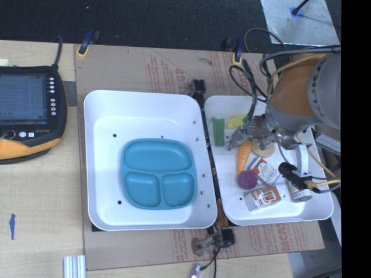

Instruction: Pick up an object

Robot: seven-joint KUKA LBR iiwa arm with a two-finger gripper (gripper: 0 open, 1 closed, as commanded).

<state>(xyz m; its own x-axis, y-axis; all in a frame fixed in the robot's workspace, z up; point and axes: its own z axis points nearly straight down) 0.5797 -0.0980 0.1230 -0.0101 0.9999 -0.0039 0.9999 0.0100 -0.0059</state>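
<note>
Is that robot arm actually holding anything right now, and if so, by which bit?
It cannot be told. The end effector hangs low over the right bin, close above the carrot, but the wrist hides whether anything is gripped.

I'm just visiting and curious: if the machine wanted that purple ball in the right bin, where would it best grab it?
Probably from straight above, closing across the middle of the purple ball. It is round, so any pair of opposite sides would do, but the carrot lies close on its far side and a small packet on its right, so the side facing the bin's left wall looks freest.
</note>
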